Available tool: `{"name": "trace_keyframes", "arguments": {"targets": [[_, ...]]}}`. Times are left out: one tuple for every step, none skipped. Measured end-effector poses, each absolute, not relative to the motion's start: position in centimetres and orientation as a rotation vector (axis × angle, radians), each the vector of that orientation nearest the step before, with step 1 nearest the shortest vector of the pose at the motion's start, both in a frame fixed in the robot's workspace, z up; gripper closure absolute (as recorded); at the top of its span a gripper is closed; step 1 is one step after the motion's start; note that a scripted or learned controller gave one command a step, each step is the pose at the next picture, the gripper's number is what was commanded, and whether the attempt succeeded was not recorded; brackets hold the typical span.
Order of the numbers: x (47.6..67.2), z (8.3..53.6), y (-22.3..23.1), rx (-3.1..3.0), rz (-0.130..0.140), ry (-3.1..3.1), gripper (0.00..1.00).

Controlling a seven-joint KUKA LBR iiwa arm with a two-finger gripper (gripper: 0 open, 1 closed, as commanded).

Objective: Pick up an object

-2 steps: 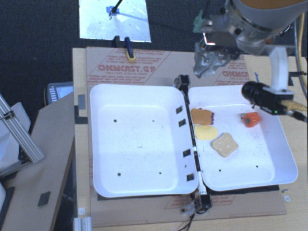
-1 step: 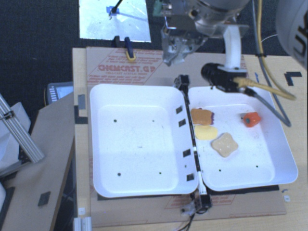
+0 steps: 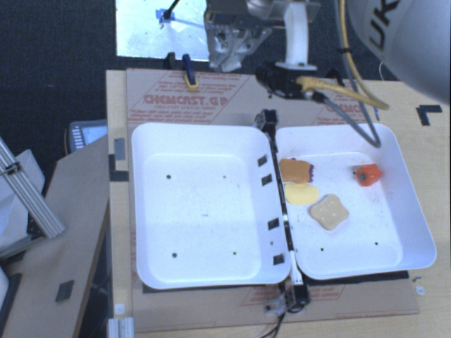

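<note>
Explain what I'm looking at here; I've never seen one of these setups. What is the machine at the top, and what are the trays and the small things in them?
This is one fixed camera looking down at a slant on a bench. The grey bulk at top right is a robot arm; its gripper hangs above the back of the bench, beyond the trays, with nothing seen in it. Two shallow white bins sit side by side. In the right bin lie four small items: an orange-brown piece by the divider, a pale yellow piece just below it, a beige toast-like slice, and a red-orange item off to the right. The left bin adjoins it.
</note>
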State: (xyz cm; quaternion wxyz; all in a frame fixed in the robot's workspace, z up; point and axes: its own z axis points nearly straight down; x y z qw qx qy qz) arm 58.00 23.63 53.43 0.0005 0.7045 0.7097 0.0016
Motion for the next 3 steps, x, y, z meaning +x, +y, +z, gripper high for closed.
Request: {"name": "trace_keyframes", "arguments": {"targets": [[48.3, 52.9, 15.1, 2.226, 0.004, 2.217, 1.0], [55.4, 35.7, 20.9, 2.218, -0.019, 2.232, 1.0], [48.3, 30.7, 23.7, 2.215, -0.01, 2.235, 1.0]]}}
